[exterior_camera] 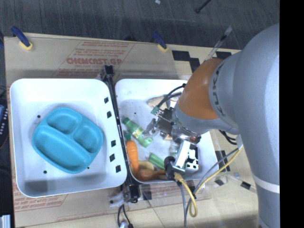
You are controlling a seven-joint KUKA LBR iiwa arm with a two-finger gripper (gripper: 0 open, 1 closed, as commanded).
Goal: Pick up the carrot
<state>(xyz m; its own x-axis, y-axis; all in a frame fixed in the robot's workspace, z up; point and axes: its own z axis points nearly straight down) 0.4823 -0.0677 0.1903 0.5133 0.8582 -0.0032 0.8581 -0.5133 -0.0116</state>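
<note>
The carrot [132, 156] is a short, plump orange root with a rounded upper end, lying lengthwise along the left wall of the right bin [142, 87]. It sits on the bin floor to the lower left of the gripper [153, 127], a little apart from it and not between its fingers.

Just below the carrot's lower end, in the bin's near corner, lies a brownish-yellow item [151, 174] whose kind is hard to tell. A small green piece [156, 158] lies between the carrot and the black and white wrist hardware, below the gripper. Right under the gripper's tip lies a green bottle-like object [135, 128], slanted, with a pale translucent end; whether the gripper touches it cannot be told. How wide the gripper stands cannot be told either, since the metal wrist parts and cables crowd the spot.

The arm [247, 94], grey with its orange band, covers much of the right bin's right half.

Left of the gripper, across the dark divider, the left bin [23, 94] holds a blue compartment plate [68, 139] with three sections, lying flat near the bin's middle, well apart from the gripper
</note>
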